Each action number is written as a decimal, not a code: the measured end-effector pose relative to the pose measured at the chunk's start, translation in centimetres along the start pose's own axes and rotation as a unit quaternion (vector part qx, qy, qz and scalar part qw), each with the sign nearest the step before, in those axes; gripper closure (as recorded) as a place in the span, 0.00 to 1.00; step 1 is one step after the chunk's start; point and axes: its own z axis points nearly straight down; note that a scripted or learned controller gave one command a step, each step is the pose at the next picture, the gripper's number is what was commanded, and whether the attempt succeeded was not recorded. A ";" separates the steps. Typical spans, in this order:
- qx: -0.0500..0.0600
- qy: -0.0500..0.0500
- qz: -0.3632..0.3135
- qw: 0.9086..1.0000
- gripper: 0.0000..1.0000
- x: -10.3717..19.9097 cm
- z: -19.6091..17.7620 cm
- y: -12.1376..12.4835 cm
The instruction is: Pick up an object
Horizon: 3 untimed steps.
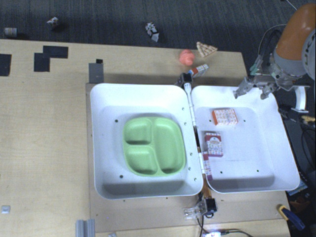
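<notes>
1. Gripper (255,88) hangs over the right bin's (276,132) far rim, fingers spread wide, holding nothing.
2. Orange box (224,116) and red box (213,144) lie inside that bin.
3. Green tray (153,144) sits in the left bin (106,132).

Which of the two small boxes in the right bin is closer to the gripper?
The orange-and-white box, lying farther back than the red box, nearer the gripper.

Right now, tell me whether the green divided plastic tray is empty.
Empty: the green divided plastic tray in the left white bin shows bare compartments.
</notes>
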 end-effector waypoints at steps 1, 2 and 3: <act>-0.005 0.000 0.001 1.000 0.00 1.7 8.5 -5.7; -0.009 0.001 0.000 1.000 1.00 1.9 7.3 -5.4; -0.001 -0.001 0.001 1.000 1.00 -3.3 0.4 -1.0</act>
